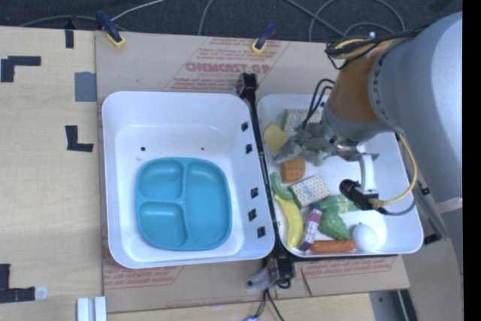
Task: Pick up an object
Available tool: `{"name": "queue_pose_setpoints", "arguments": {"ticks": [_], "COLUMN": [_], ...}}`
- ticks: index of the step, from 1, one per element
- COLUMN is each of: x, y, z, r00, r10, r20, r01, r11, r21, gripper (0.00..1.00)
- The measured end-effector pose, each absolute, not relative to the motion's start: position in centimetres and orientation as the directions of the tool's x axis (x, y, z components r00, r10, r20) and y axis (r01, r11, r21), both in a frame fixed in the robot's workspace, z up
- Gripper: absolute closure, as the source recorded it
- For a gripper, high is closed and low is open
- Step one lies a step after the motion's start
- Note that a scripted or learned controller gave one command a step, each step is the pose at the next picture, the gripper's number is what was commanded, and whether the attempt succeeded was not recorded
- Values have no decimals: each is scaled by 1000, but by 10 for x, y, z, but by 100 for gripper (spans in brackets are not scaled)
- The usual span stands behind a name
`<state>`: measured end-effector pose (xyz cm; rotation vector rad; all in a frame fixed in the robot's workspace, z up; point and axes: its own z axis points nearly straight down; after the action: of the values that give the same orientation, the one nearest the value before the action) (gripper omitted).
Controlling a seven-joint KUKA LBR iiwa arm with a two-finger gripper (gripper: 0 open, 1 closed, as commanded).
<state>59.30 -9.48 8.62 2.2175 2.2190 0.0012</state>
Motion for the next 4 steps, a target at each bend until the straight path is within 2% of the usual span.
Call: {"name": "queue_pose_setpoints", "arguments": {"ticks": [1, 2, 4], "x": [588, 599, 588], "y": [-95, -97, -99], "z": [87, 86, 87], "r00": [-2, -1, -2], "r10": [1000, 1000, 1000], "r20": [-3, 0, -3], "r01": [1000, 1000, 1000], "r11": [2, 1, 2], "r21": [6, 1, 6], "gripper": [0, 0, 0]}}
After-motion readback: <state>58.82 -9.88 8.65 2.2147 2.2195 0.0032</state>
